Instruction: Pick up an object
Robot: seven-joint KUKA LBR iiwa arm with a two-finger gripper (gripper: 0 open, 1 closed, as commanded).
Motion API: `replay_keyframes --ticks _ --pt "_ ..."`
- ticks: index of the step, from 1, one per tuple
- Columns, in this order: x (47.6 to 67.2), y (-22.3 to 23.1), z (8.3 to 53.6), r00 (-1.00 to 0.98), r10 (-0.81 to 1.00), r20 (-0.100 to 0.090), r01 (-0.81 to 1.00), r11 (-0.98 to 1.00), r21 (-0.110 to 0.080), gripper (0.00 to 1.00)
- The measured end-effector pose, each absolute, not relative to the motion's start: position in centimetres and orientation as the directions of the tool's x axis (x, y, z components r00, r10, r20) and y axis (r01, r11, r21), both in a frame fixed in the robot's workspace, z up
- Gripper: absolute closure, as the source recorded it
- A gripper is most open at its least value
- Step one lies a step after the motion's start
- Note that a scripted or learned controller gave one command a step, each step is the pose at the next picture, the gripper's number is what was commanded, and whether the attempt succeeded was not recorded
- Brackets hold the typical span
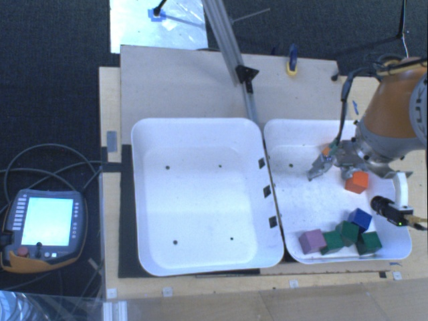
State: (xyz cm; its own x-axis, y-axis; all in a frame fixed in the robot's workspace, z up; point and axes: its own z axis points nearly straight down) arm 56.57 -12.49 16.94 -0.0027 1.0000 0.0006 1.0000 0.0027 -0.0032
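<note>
My gripper (319, 168) hangs low over the upper middle of the right bin (294, 146), reaching in from the right under the orange-banded wrist. An orange block (357, 181) lies just to its right, apart from the tip. A small orange patch (326, 151) shows right by the gripper body; I cannot tell what it is. In the bin's front right corner sit a blue block (360, 218), three green blocks (348, 233) and a pink block (311, 241), bunched together. Nothing is visibly held.
The left bin (144, 139) adjoins the right one along a shared wall with black clips. A slanted metal pole (227, 39) crosses above the bench's back. A teach pendant (43, 229) lies on the floor at left.
</note>
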Motion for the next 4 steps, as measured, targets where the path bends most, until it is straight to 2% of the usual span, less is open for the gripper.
replay_keyframes --ticks 1,2,3,4 --pt "56.8 -13.3 11.1 -0.001 1.0 0.0 1.0 0.001 -0.004 0.0" --pt "56.8 -13.3 8.9 -0.003 1.0 0.0 1.0 0.003 -0.001 0.0" --pt "56.9 -13.3 10.2 -0.005 1.0 0.0 1.0 0.005 0.004 1.0" --pt "56.7 -14.1 16.2 -0.003 1.0 -0.002 1.0 0.003 0.007 1.0"
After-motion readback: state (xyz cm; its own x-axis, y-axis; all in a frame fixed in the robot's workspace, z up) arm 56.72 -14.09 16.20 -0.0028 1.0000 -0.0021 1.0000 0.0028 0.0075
